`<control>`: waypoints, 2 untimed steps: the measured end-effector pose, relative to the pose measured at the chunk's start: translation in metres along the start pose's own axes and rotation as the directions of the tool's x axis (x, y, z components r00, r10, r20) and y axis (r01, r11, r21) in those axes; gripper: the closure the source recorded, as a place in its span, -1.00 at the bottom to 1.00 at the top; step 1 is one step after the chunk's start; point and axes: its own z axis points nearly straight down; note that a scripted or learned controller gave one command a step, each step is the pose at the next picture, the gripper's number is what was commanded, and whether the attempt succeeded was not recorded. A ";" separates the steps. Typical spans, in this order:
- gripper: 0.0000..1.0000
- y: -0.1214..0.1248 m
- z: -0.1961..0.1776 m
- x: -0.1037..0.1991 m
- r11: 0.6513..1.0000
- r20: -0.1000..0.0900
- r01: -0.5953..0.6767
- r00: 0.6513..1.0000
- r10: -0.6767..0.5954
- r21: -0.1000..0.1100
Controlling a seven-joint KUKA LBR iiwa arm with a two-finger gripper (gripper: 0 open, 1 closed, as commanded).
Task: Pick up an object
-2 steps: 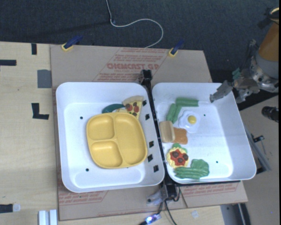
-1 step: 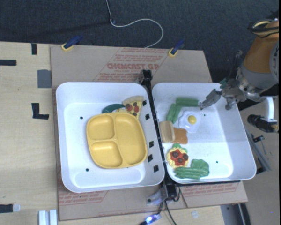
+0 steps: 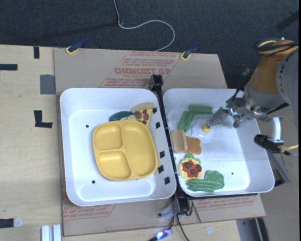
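A robotics lab test station: a wooden bench (image 3: 20,149) marked with black tape pieces (image 3: 4,71), a cardboard sheet (image 3: 140,69) clamped under two white bins (image 3: 75,185), toy food such as a plastic pizza slice (image 3: 191,167), a loose cable (image 3: 145,26) over dark carpet (image 3: 50,9), and the industrial arm (image 3: 271,79).

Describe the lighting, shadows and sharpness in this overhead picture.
Camera view: even, soft light with no strong glare on the white bins; the yellow divided plate casts only a faint shadow; the gripper and the small yellow object beside it look slightly blurred; the toy pizza slice is moderately sharp.
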 end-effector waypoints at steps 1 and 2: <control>-1.00 0.002 0.024 0.002 1.000 -0.001 0.001 1.000 -0.001 -0.008; 1.00 0.003 0.011 0.002 1.000 0.002 0.003 1.000 -0.003 -0.014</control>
